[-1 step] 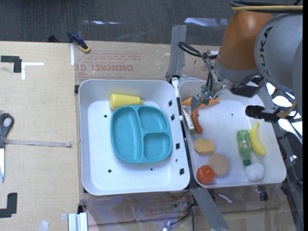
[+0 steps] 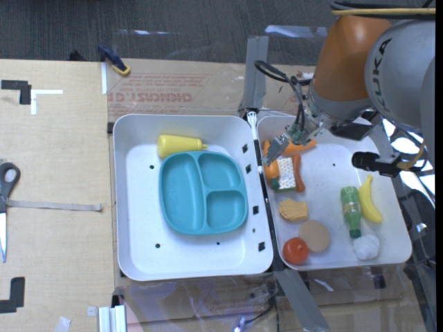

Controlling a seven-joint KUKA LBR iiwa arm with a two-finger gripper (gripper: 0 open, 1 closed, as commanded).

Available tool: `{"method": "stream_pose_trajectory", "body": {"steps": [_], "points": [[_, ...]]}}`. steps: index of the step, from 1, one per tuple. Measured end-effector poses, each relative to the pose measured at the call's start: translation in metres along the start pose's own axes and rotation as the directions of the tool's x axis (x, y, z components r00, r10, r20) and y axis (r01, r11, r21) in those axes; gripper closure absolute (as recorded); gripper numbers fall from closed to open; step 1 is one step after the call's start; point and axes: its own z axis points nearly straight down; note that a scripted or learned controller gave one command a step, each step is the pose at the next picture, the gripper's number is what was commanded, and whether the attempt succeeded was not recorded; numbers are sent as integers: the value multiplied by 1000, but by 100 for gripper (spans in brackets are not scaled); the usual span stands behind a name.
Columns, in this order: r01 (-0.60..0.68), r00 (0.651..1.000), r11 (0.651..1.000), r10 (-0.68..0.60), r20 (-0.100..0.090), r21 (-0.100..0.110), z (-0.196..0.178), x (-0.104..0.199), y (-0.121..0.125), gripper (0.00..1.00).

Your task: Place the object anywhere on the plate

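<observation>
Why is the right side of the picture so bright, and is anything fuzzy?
Camera view: strong glare whitens the right bin's far edge beside the banana; the arm looks big and a bit soft, being near the lens; the blue plate is evenly lit and sharp.

Light here is bright and even, coming from overhead. The 2 shallow white plastic bins (image 2: 187, 265) come close to washing out, with soft glare along their rims. The teal 3-compartment plastic plate (image 2: 204, 192) casts only a thin, soft shadow. The big grey arm with its orange band (image 2: 367, 54) looks slightly soft, nearer the lens. The grey carpeted floor (image 2: 173, 12) up top sits dimmer. Fine detail is grainy throughout.
</observation>
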Motion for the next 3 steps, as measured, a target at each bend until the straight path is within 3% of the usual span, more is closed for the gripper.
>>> {"method": "stream_pose_trajectory", "body": {"steps": [2,3], "points": [[0,1000,1000,0,0,0,0,0,0,0],[-355,935,935,356,-2,2,0,51,-1,0]]}}
